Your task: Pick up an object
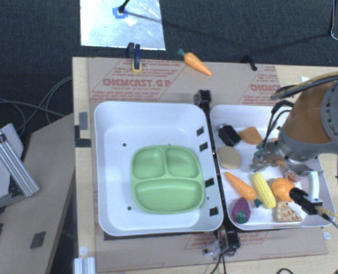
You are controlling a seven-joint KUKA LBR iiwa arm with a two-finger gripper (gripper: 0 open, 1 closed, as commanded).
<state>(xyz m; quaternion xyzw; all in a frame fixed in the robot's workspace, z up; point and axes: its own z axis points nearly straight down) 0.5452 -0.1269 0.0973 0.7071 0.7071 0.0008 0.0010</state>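
Note:
My gripper point(262, 160) hangs low over the middle of the right bin point(244, 224), with the grey arm and its orange band coming in from the right. Just left of it lies a round tan biscuit point(230, 157). A yellow corn cob point(264, 190) and an orange carrot point(240, 186) lie just in front of it. An orange fruit point(282, 188) sits beside the corn. Behind the gripper are a black block point(229, 135) and an orange wedge point(250, 135). Nothing shows held between the gripper's tips.
A purple eggplant point(241, 210) and a waffle-like piece point(285, 212) lie at the right bin's front. The left bin point(109, 124) holds a green divided plate point(168, 178). A second carrot point(195, 63) lies on the bench behind the bins.

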